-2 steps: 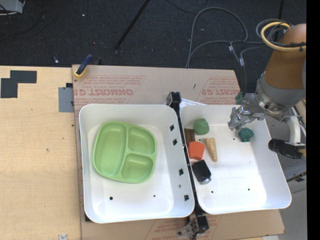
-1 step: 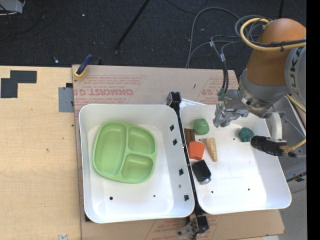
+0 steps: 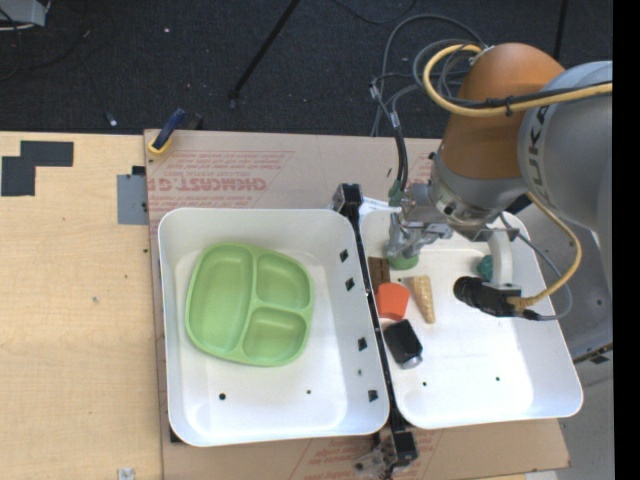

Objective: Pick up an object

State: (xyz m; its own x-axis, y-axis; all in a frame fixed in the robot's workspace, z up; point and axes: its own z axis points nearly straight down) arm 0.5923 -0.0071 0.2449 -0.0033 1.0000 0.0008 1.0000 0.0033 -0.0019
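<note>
Small black blocky object (image 3: pixel 404 342) nearest, lower centre of frame in right bin (image 3: pixel 500 388): probably light, rigid; best pinched across short sides. Behind it, orange plastic cup (image 3: pixel 392 301), tan cone (image 3: pixel 424 297). Farther up, tool (image 3: pixel 404 253) over green round piece; cannot tell grip state.

We see two smooth white plastic bins (image 3: pixel 255 423) with a soft sheen, a glossy green plastic tray (image 3: pixel 250 303) in the left one, matt brown cardboard (image 3: pixel 260 173) beneath, a pale wood-grain bench top (image 3: pixel 75 318) — and the arm's satiny orange band (image 3: pixel 500 93).
</note>
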